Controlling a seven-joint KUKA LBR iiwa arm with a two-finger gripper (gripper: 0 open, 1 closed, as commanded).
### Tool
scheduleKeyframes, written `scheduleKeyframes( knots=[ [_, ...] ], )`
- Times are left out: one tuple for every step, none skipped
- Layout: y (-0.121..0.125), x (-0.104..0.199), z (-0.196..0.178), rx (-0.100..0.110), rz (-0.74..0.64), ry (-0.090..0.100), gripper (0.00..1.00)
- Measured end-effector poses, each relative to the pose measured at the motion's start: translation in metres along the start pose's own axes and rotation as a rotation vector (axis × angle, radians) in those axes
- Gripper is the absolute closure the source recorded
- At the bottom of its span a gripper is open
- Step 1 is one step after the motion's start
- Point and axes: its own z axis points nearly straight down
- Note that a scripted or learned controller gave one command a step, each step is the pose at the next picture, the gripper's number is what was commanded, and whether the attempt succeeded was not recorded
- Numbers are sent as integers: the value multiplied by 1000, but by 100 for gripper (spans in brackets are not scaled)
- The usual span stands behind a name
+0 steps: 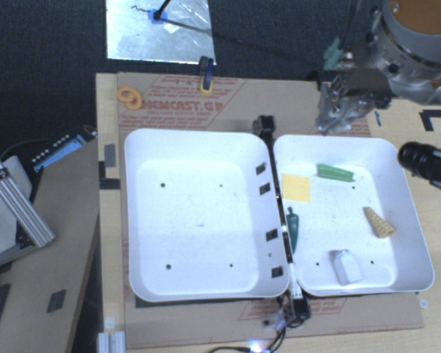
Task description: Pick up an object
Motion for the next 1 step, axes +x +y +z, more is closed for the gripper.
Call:
scheduleKeyframes(
  knots=[
    [0, 20, 0, 0, 1, 0, 100]
  ],
)
